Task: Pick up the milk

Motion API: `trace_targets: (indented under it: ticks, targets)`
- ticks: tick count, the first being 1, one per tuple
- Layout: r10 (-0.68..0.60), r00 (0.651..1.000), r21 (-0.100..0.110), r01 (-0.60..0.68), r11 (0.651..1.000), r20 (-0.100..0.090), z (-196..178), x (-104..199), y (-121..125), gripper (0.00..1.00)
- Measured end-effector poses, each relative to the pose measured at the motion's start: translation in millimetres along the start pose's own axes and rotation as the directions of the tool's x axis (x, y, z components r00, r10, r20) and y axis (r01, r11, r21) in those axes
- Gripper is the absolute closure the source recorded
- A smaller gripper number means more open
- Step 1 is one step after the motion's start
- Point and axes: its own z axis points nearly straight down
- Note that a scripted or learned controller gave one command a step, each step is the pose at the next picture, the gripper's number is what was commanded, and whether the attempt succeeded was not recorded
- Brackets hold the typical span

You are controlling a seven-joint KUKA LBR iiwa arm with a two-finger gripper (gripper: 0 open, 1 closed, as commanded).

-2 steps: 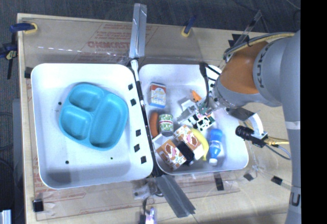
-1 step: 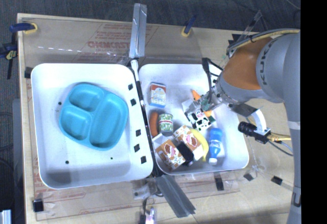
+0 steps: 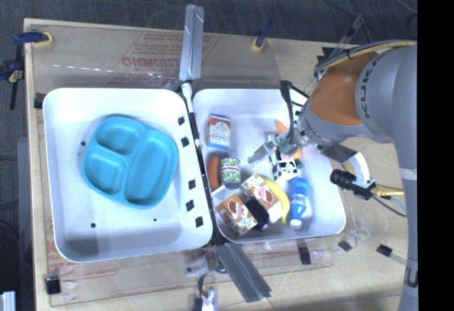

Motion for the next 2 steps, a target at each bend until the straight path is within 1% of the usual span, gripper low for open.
trace_targets:
  ticks: [1, 2]
  targets:
    - [-0.077, 0.997, 0.010, 0.077, 0.997, -0.023, 6.4, 6.0, 4.5, 0.00]
    - [-0.102, 0.994, 0.026, 0.103, 0.994, -0.040, 0.8, -9.4, 37.9, 0.00]
